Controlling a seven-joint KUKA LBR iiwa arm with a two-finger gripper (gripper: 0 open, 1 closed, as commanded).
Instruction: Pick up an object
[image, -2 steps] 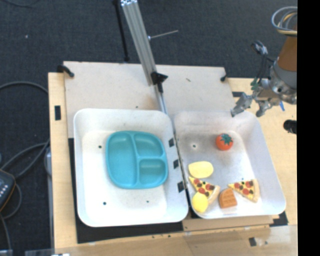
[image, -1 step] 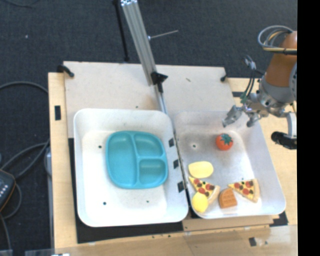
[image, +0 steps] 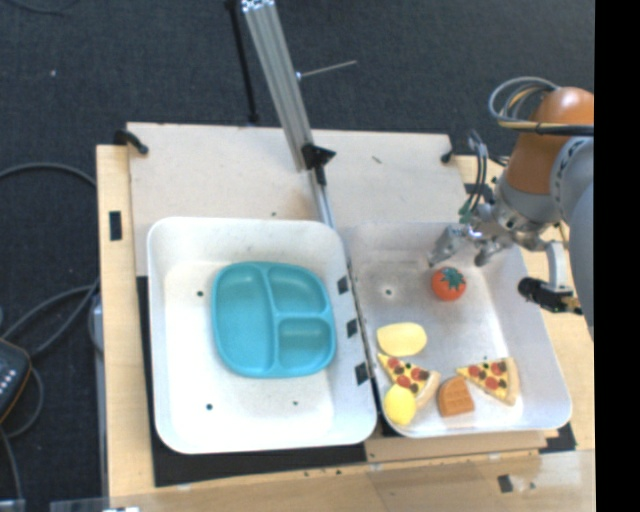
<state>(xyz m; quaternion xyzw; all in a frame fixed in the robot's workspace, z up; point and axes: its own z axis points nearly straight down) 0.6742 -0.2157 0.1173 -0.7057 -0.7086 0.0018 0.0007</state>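
My gripper (image: 462, 252) hangs over the far part of the right bin (image: 400, 262), its two fingers spread open with nothing between them. A red toy tomato (image: 449, 284) with a green stalk lies just in front of the fingertips, apart from them. Nearer the front of the same bin lie a pale yellow oval piece (image: 402, 339), a pizza slice (image: 407, 376), a yellow lemon (image: 399, 405), an orange-brown piece (image: 455, 397) and a second pizza slice (image: 492, 378).
The left bin (image: 180, 250) holds a teal divided plate (image: 272, 318). A slanted metal pole (image: 285, 85) rises from the back between the bins. The arm's orange band (image: 545, 140) and grey wrist stand at the right edge.
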